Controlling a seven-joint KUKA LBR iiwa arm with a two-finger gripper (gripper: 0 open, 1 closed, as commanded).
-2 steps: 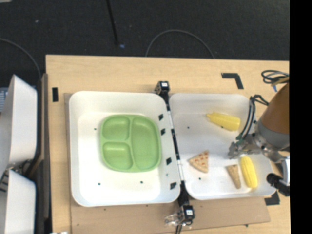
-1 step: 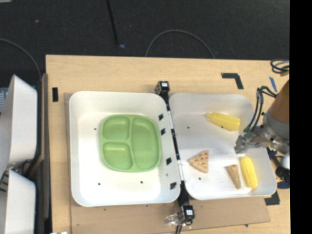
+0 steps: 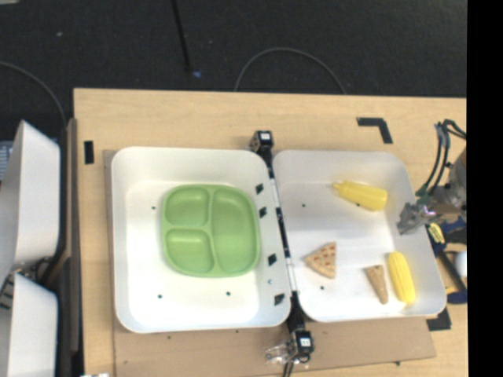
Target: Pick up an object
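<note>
Bench (image 3: 196,116) | R bin (image 3: 314,171): bottle (image 3: 361,194), corn (image 3: 401,276) | hand (image 3: 412,217) grip unclear

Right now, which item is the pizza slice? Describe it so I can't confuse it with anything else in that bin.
Look in the right bin, next to the central divider. The pizza slice lies alone near that bin's left front area, a flat tan triangle with red spots. The neighbouring wedge is plain brown and narrower, touching the corn cob; the mustard bottle is yellow.

The desk (image 3: 196,116) is pale tan wood. Both bins, the left bin (image 3: 134,305) and the right bin (image 3: 314,179), are white. The divided plate (image 3: 211,230) is light green. The bottle (image 3: 361,195) and the corn cob (image 3: 402,277) are yellow; the pizza slice (image 3: 323,260) is orange-tan, speckled.
</note>
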